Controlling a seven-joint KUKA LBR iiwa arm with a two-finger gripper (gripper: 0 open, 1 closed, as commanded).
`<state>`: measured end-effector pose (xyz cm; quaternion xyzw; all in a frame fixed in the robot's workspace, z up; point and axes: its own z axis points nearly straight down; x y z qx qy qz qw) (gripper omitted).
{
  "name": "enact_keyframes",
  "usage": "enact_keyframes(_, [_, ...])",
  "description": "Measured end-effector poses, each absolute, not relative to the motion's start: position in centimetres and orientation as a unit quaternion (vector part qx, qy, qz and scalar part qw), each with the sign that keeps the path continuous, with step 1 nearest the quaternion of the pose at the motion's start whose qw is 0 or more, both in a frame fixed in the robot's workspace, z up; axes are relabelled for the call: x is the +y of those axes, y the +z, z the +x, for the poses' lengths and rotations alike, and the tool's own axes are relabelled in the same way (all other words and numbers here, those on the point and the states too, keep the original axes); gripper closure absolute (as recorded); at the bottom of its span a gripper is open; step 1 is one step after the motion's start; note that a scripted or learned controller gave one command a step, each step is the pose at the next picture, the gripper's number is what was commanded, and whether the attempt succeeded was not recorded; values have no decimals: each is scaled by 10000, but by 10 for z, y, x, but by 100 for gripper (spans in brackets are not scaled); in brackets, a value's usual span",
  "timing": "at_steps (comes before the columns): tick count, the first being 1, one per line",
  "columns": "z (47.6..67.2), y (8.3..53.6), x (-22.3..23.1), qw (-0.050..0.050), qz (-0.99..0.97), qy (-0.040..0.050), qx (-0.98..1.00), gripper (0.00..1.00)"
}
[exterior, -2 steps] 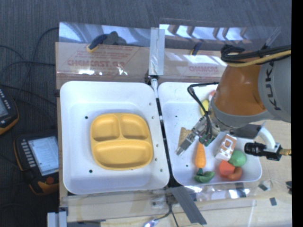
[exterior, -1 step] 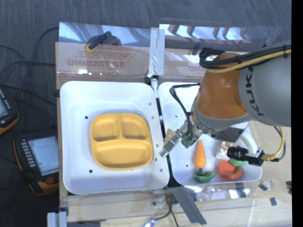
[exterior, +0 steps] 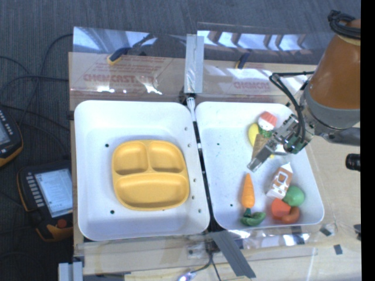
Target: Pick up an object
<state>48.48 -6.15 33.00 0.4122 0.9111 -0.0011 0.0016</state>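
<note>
Two white bins sit side by side on the bench, and the action is all in the right bin [exterior: 222,174]. Take the carrot [exterior: 248,191] as the marker — it lies near that bin's front, orange tip pointing away from the camera. Just in front of it, touching its leafy end, a dark green piece [exterior: 253,218] rests against the bin's front wall. Right of the carrot there's a small white carton [exterior: 279,181], and in front of that a green ball [exterior: 295,195] and a red-orange item [exterior: 282,210] bunched together in the corner. Behind the carrot and a little right, the gripper [exterior: 258,160] hangs above the bin floor, pointing down and left — whether anything is caught in it, or how it is set, I cannot tell from this angle. Beyond the gripper, a yellow piece [exterior: 253,134] peeks out, with a white-and-red object [exterior: 268,120] right beside it. Well left of the carrot, across the divider, the left bin [exterior: 94,133] holds a yellow divided plate [exterior: 151,173], three compartments, lying flat.
</note>
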Motion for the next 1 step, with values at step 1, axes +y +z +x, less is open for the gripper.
enact_keyframes(1, [485,330,-61,15,4119,-12,9112,0])
